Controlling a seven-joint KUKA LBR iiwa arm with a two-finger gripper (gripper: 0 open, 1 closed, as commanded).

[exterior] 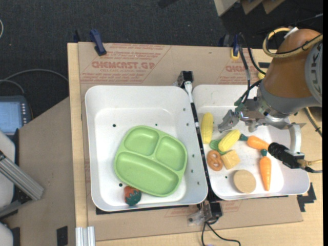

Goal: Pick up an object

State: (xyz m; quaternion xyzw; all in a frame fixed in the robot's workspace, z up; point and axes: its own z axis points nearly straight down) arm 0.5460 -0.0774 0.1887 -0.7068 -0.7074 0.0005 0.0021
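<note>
Jaws hang over the right bin [302, 186], upper-left part, just above and right of the corn cob [229, 140]. They look parted w/ nothing between them, and not touching any toy. Grey arm [287, 99] w/ orange band [289, 60] comes in from the right.

Right bin, from the jaws out: corn cob lies tilted, just beside a long yellow piece [206, 127] that runs along the bin's left wall. Small orange piece [256, 142] to the cob's right. Below the cob a tan block [231, 159], touching or nearly so, w/ a brown ring [214, 161] at its left. Further down a round tan disc [244, 181] and, to its right, a carrot [265, 172] standing lengthwise, tip toward the front edge.

Left bin [97, 137]: green divided plate [150, 160], three compartments, lying flat and a bit turned; a small red-and-green toy [131, 195] just at its lower-left rim.

Surface & room: both white bins sit side by side on a brown sheet [138, 60] w/ red print, covering the desk. Blue clamp [97, 41] at the back-left edge, another [236, 45] at the back-right. Black clip [185, 78] where the bin walls meet at the back. Dark carpet floor [102, 9] behind. Lit blue screen [10, 118] at far left, metal rail [20, 178] below it.

Corn cob: yellow kernelled body, green husk at the lower-left end, plastic look, approx. mid-bin on the left side.
</note>
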